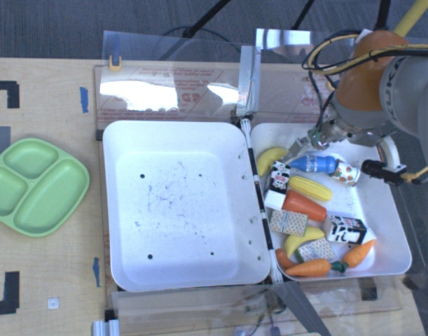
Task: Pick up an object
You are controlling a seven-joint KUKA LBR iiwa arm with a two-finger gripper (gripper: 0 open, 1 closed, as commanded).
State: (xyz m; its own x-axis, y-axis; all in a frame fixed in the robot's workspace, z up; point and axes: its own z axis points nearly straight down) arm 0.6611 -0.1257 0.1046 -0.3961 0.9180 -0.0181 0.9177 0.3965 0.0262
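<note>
Object to pick: any of the toy foods heaped in the right bin (pixel 392 219), nothing lifted yet; going left to right, a green divided plate (pixel 37 185) lies on the tabletop (pixel 56 96), then the left bin (pixel 119 145); the right bin holds a banana (pixel 268 159), corn cob (pixel 310 186), carrots (pixel 313 267) and a blue bottle (pixel 314 164), probably pooled for grasp tries; above the bottle hangs the hand (pixel 308 140); its grip I cannot tell.
</note>
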